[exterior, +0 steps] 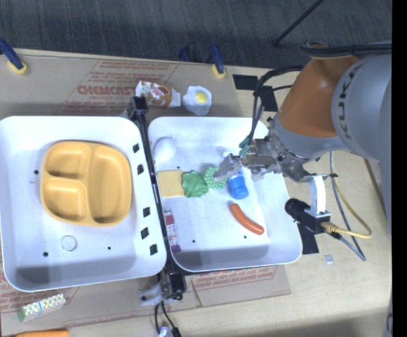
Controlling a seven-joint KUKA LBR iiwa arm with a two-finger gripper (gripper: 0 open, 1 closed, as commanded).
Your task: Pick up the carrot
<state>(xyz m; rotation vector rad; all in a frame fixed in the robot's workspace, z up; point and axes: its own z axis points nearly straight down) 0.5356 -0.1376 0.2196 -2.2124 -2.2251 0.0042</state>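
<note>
Down toward the lower right of the right bin (189,255) lies the carrot (247,218), a short orange piece set at a slant on the white floor, touching nothing that I can see. Just above it, a little to the left, stands a small blue object (238,187), and left of that a leafy green piece (196,184) that lies partly over a tan rectangular patch (168,182) by the bin's left wall. A pale rounded thing (164,147) rests in the bin's upper left corner. My gripper (226,171) hangs over the middle of this bin, near the blue object and the green piece and well clear of the carrot; whether my grip is open or closed I cannot tell from this angle, and I see nothing of the carrot in it. My grey arm with its orange band (316,100) comes in from the right of the frame. I count two white bins side by side: the left bin (7,209) holds one yellow divided tray (88,181) with three compartments. Both bins sit on a sheet of brown printed cardboard (112,79), which lies on a light wooden bench (344,293). Two blue clamps (10,55) show along the cardboard's top edge, one at the upper left and one at the upper middle. Beyond the top edge of the right bin sit one small brown and white packet (154,93) and one white and yellow item (198,100). Dark grey carpet (154,12) fills the top of the frame, and a yellow cable (351,216) loops at the right.
</note>
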